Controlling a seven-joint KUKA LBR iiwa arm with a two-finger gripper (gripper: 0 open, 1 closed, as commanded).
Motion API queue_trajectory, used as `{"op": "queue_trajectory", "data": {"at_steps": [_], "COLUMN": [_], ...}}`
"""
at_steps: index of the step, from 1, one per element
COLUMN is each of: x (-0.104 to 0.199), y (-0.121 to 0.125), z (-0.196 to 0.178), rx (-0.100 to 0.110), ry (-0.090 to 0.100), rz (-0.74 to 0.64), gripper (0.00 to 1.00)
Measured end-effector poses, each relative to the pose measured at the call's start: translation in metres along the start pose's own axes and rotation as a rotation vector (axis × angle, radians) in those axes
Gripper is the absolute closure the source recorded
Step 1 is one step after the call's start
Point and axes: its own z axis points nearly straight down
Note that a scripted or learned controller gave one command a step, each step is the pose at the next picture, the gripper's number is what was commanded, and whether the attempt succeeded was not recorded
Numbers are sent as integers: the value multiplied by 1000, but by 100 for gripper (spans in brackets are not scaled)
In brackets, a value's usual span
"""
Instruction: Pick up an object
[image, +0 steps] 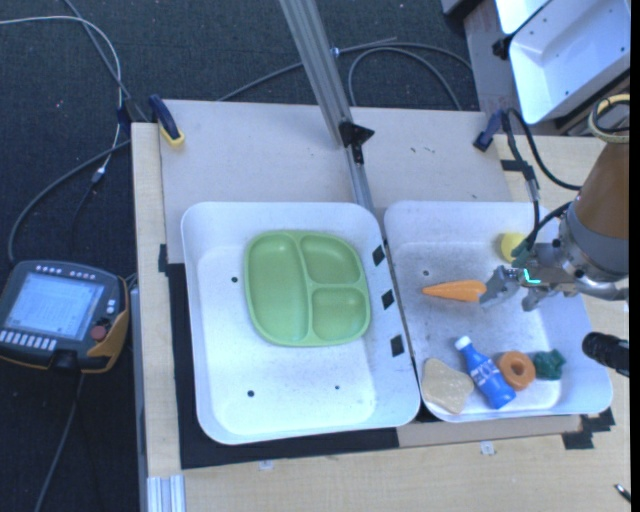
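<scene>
Orange carrot (455, 291) lies flat in the right bin (440, 235), tip pointing left, thick end to the right, touching my pincer (508, 286). Pincer sits low over the bin, approx. mid-depth, just right of the carrot's thick end; my arm comes in from the right w/ grey wrist and orange band above. Fingers are dark and blurred against the bin floor, so I cannot tell if they are open, closed or around the carrot end.

Other items, right bin: yellow ball (512, 244) on the far side, just beyond my wrist, partly hidden. Along the near edge, left to right: beige bread-like piece (446, 386); blue bottle (484, 372) w/ white cap, lying tilted, cap toward far-left, touching the beige piece; orange ring (doughnut shape) (517, 369) just right of the bottle; small dark-green object (548, 364) beside the ring, shape unclear.

Left bin (215, 330): green divided plate (306, 288), three compartments, resting flat approx. in the centre.

Bench surroundings: teach pendant (60, 315) w/ lit screen on the dark floor, far left of the bench; metal pole (325, 70) running from the far side down to the gap between the bins; blue-yellow clamp (166, 121) at the bench's far-left corner.
</scene>
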Motion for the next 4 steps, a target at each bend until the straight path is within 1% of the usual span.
{"op": "queue_trajectory", "data": {"at_steps": [1, 2, 3, 4], "x": [0, 9, 6, 7], "y": [0, 3, -7, -6], "z": [-1, 58, 108, 154], "rx": [-2, 4, 5, -3], "ry": [0, 1, 1, 1], "rz": [0, 0, 2, 1], "gripper": [0, 0, 0, 0]}}
